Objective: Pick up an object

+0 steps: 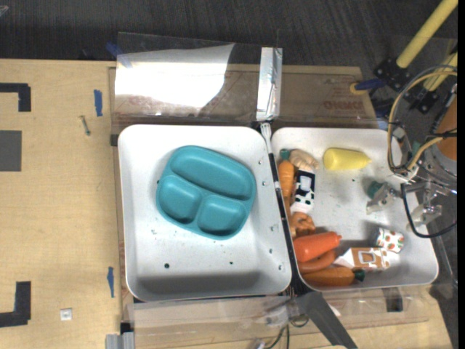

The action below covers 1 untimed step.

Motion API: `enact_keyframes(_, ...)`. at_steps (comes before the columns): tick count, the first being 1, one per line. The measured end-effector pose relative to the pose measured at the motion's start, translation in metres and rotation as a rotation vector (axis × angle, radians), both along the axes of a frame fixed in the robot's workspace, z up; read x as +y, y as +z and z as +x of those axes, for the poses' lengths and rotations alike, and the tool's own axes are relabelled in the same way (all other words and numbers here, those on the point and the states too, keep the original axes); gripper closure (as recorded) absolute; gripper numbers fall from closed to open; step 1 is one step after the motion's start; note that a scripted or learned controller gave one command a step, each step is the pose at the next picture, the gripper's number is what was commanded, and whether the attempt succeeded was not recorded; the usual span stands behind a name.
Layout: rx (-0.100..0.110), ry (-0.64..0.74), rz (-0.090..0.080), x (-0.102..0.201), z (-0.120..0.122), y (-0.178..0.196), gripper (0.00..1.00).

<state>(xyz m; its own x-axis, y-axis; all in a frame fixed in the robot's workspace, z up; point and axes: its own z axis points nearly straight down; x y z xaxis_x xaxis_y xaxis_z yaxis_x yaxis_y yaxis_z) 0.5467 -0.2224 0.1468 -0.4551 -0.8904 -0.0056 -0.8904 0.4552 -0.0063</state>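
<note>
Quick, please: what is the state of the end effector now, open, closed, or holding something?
End effector: cannot be told; it sits at the right bin's edge among cables.

The bench top is pale wood, marked with black tape corners and short blue tape strips. Behind it lies a dark grey carpeted floor. A clear plastic sheet stands along the far edge, catching bright reflected light. A yellow pole slants across the upper right corner.
</note>
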Motion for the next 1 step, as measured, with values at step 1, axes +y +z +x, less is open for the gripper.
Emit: enact_keyframes(1,-0.001,0.045,0.001,0.0027,-0.0310,-0.0512,0.00)
